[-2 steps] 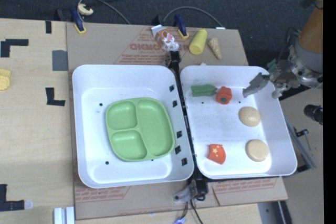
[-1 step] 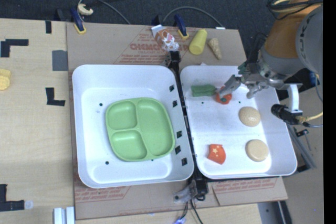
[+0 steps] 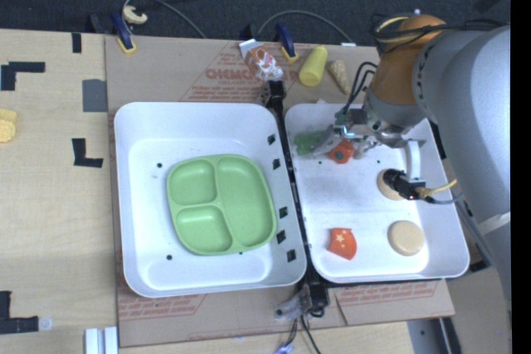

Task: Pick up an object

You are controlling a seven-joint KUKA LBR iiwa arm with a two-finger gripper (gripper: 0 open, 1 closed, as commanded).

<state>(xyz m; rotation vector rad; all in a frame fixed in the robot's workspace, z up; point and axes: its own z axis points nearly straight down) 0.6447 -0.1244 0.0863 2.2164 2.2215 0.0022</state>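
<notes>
Two white bins sit side by side on the bench. The left bin [image 3: 141, 178] holds a pale green divided plate [image 3: 221, 203], three compartments, lying flat near the bin's middle, its corners turned a little off the bin's walls.

The right bin [image 3: 448, 261] carries the loose things. Near its far left corner lies a green object [image 3: 309, 143], soft-looking and leaf-like, its long axis running roughly left to right with a slight tilt. Just beside it, to the right, sits a small orange-red object [image 3: 339, 152], roundish, no clear long axis. The gripper [image 3: 353, 135] hangs right over this pair, at the end of the grey arm with the orange band [image 3: 406, 54], which reaches in from the right. The small orange-red piece lies at the fingertips, touching or nearly so; whether it is pinched I cannot tell, and the state of the hand, apart or together, cannot be made out from here.

Nearer in the same bin: a red piece [image 3: 342, 242] with a lighter spot, blunt wedge shape, and a tan round disc [image 3: 406, 237] to its right, apart from it. Another tan round thing [image 3: 390, 183] lies by the right wall, partly covered by dark cable hardware.

Behind the bins, on the cardboard: a yellow cylinder [image 3: 313, 66], tilted.
</notes>
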